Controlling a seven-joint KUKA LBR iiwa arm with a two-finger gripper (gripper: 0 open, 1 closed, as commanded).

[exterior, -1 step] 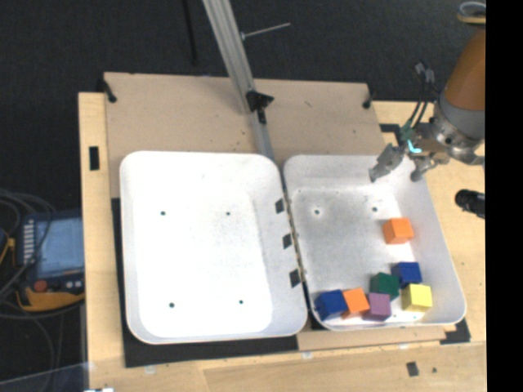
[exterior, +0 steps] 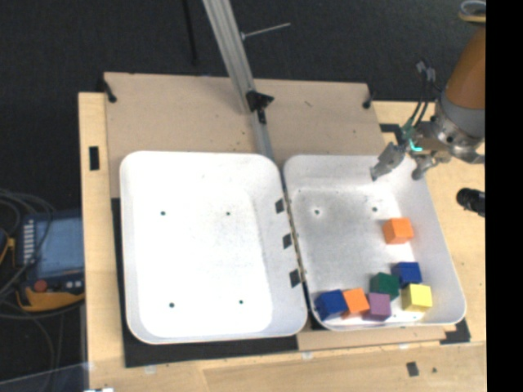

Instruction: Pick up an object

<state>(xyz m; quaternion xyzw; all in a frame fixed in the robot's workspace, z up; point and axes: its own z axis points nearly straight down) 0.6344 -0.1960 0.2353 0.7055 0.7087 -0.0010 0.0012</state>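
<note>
Camera view shows my gripper hanging over the far edge of the right bin, its two fingers spread apart with nothing between them; the orange cube lies alone inside that bin, nearer the camera than my gripper and well apart from it; along the bin's near wall sit a blue cube, a second orange cube, a purple cube, a green cube, a yellow cube and another blue cube; the left bin sits just beside the right bin.
</note>
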